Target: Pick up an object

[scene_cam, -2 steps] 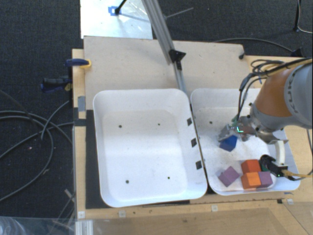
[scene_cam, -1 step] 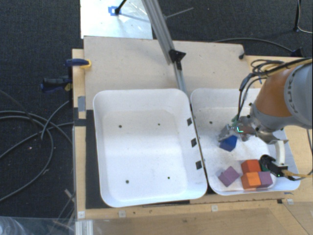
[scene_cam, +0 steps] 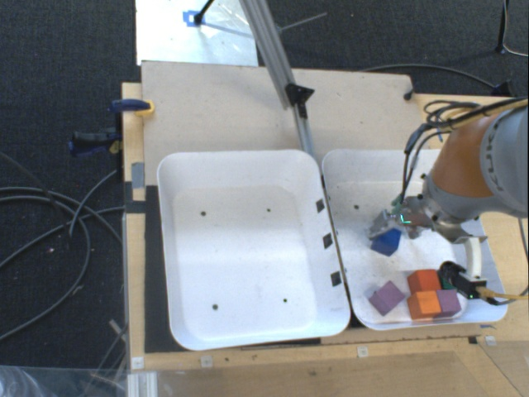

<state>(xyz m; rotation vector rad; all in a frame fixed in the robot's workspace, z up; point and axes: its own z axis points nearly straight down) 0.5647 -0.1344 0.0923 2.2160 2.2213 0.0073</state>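
By the near edge of the right bin (scene_cam: 364, 172) sit a purple block (scene_cam: 385, 297), an orange block (scene_cam: 425, 304) and a red block (scene_cam: 422, 280), close together; a little further back the gripper (scene_cam: 387, 230) hangs right over a blue block (scene_cam: 385, 242), touching it or just above; I cannot tell if the fingers are open or closed, or if the block sits between them; the block looks tilted, so I think it could slip out or get pushed away; the left bin (scene_cam: 178, 172) sits beside it on the table (scene_cam: 215, 110).
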